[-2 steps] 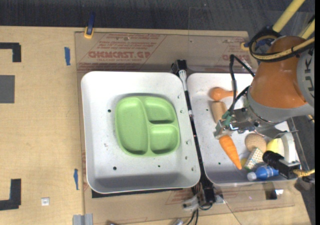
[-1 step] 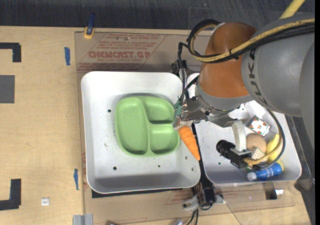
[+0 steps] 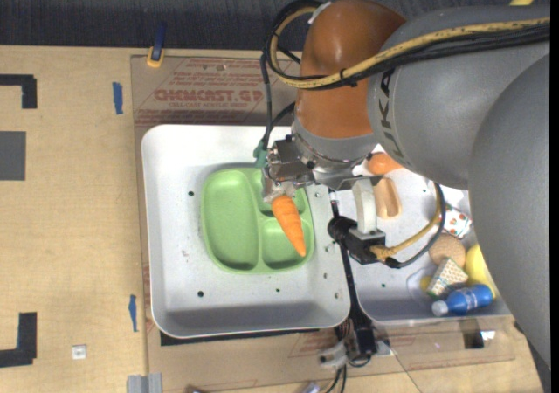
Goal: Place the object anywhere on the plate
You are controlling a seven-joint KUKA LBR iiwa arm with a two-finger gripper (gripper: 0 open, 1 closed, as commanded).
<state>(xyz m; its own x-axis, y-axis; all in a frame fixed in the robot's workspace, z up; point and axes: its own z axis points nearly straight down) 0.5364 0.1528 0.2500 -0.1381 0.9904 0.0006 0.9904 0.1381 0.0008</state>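
Note:
A green divided plate (image 3: 234,221) lies in the left white bin (image 3: 175,208). An orange toy carrot (image 3: 288,224) hangs point-down over the plate's right compartment, its top end caught between the fingers of my gripper (image 3: 278,183). The gripper is shut on the carrot's thick end, just above the plate's right edge. The arm's orange band and grey body cover the area above and to the right.
The right bin (image 3: 410,299) holds several toy items: a hot dog bun (image 3: 382,201), an orange piece (image 3: 382,164), a blue bottle (image 3: 463,299), a yellow piece (image 3: 477,265) and a tan round piece (image 3: 445,251). Black cable loops over the bins' shared wall.

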